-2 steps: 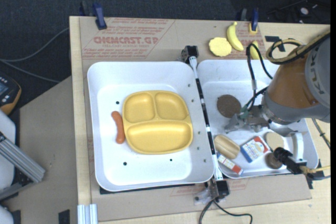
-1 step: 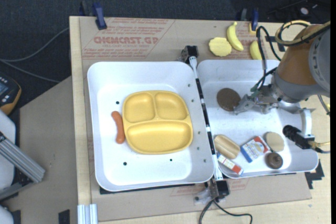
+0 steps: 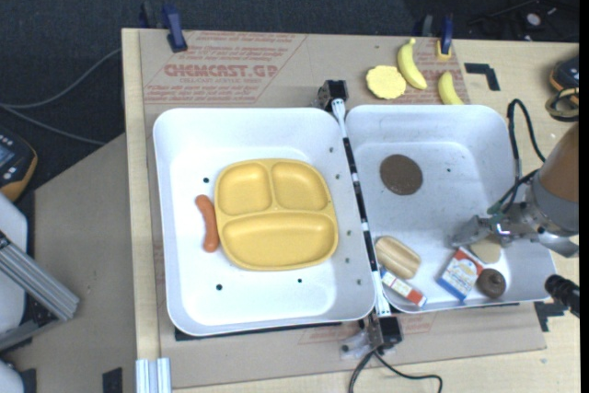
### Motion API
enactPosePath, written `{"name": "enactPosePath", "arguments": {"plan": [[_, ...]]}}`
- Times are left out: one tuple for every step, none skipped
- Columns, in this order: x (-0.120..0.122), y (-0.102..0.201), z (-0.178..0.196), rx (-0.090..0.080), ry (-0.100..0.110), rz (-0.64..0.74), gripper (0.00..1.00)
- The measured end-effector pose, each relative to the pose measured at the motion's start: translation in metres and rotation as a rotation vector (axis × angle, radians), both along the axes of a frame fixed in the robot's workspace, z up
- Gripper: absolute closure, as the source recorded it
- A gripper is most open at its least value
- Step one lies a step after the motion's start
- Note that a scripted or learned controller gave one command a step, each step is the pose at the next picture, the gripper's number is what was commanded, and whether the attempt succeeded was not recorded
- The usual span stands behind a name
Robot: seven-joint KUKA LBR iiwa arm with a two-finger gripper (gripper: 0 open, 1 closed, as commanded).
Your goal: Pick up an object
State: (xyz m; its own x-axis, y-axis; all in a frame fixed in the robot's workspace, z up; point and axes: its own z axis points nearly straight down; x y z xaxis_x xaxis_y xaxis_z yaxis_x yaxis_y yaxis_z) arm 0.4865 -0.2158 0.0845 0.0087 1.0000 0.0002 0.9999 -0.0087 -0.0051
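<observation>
At the right edge of the right bin, the tool sits low over the near-right corner cluster. Finger spread: cannot tell, the tips blur into the objects beneath; nothing is visibly between them, so no grasp recorded.

Candidate objects, right bin: small box with blue and red print, just beside a dark chocolate donut at the near edge; a bun-like piece and a red-tipped item toward the near-left corner; brown disc alone at bin centre. Left bin carries a yellow divided plate with a sausage touching its left rim. Two bananas and a yellow round piece lie on the worktop beyond the bins.

Risks, as judged: box and donut lie close, so closing there may catch both or push one against the bin wall. The box lies flat, so the tips may skate over it. The wall close by leaves little room on the outer side.
</observation>
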Motion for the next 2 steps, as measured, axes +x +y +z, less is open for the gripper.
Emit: {"name": "enactPosePath", "arguments": {"plan": [[0.018,0.056,0.0,0.002,-0.004,0.013,0.0],[0.018,0.053,0.011,-0.001,-0.008,0.009,1.0]]}}
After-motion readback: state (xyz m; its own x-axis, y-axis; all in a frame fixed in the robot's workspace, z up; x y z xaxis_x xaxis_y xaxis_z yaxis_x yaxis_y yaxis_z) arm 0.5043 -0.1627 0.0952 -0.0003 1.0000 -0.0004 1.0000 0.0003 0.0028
